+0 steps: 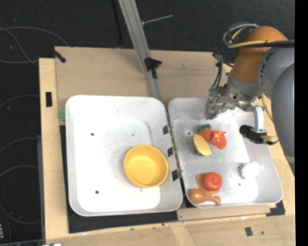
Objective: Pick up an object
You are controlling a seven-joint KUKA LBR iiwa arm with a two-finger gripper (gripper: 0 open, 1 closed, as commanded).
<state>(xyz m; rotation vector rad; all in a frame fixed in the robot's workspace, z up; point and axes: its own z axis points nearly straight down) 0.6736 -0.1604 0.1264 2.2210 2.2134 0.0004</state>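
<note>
Down at the front edge of the right bin [262, 191], a tan, pear-shaped piece [204, 197] lies on its side, touching a glossy red tomato [212, 181] just above it. Up at twelve o'clock from those two sits a tight cluster: a yellow wedge [201, 146], a red strawberry-like piece [218, 139] and a small red bit with a green top [205, 132], all smooth like moulded plastic. A pale lump [249, 169] rests at three o'clock in the bin. In the left bin [92, 117], a round yellow bowl [146, 165] sits at five o'clock.

The gripper [214, 108] hovers at the right bin's twelve o'clock, just above the cluster, carrying nothing; whether it is spread or closed cannot be told. This looks like the approach: next comes a drop onto one piece, and they crowd each other.
</note>
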